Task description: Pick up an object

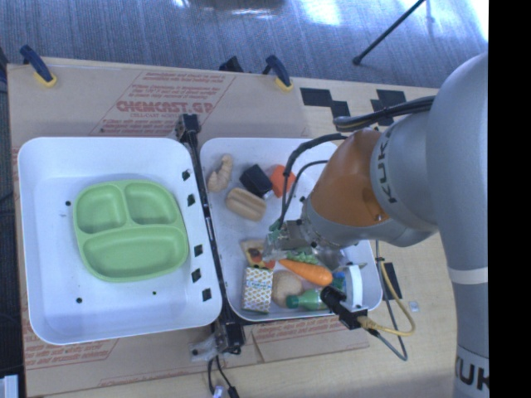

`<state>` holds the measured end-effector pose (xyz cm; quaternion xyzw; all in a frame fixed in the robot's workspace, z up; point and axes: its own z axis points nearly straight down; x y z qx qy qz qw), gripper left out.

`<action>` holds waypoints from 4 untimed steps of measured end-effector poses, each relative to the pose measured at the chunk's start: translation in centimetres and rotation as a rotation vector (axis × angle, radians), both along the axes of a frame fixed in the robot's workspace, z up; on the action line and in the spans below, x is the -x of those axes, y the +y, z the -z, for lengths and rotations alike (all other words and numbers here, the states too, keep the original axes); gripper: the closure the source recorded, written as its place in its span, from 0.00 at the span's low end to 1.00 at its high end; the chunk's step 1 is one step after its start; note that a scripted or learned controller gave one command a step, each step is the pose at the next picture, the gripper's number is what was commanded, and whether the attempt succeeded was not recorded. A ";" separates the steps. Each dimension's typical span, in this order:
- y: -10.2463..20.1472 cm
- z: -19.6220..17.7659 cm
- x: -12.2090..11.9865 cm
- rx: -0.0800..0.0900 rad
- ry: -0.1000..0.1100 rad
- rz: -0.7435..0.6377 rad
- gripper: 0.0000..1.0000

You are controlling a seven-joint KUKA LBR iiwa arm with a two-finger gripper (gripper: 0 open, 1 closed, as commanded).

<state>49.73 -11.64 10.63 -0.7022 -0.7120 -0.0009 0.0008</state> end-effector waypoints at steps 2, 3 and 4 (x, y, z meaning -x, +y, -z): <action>-5.2 1.1 1.6 0.001 -0.010 0.008 0.00; -5.4 1.1 1.6 0.000 -0.010 0.006 0.00; -5.5 1.1 1.6 0.001 -0.010 0.006 0.00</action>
